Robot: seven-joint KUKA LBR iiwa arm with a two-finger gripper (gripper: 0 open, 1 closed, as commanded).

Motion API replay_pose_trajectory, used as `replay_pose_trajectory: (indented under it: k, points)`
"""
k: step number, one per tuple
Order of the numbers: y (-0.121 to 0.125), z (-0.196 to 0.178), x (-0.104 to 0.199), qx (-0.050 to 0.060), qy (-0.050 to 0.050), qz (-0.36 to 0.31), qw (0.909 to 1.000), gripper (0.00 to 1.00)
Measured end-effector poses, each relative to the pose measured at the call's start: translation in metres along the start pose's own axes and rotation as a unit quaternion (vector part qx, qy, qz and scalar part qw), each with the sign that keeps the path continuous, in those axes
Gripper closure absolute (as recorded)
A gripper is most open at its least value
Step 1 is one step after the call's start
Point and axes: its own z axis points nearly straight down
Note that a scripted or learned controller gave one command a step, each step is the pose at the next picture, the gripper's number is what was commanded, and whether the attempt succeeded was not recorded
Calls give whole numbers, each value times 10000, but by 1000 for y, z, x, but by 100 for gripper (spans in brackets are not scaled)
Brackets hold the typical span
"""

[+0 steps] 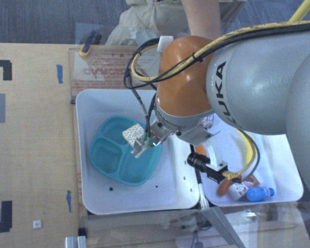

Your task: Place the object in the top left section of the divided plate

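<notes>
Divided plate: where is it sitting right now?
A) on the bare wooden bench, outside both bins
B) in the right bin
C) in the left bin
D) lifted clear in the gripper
C: the teal divided plate lies flat on the floor of the left bin, with the gripper over its right edge beside a small patterned object.

A single fixed camera above the counter (31, 138) looks down at a slant. The left bin (93, 190) lies whole near the frame's middle; the right bin (289, 185) runs toward the right edge. The arm (258, 81) enters from the right, close to the lens, and hides much of the right bin.
</notes>
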Motion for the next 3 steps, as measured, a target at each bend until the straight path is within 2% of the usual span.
replay_pose_trajectory:
  k: [1,2,3]
  points:
    - [36,-21,31,-24,-13,423,9991,100]
    - [36,-21,31,-24,-13,423,9991,0]
    - [37,-31,30,-32,-18,429,9991,100]
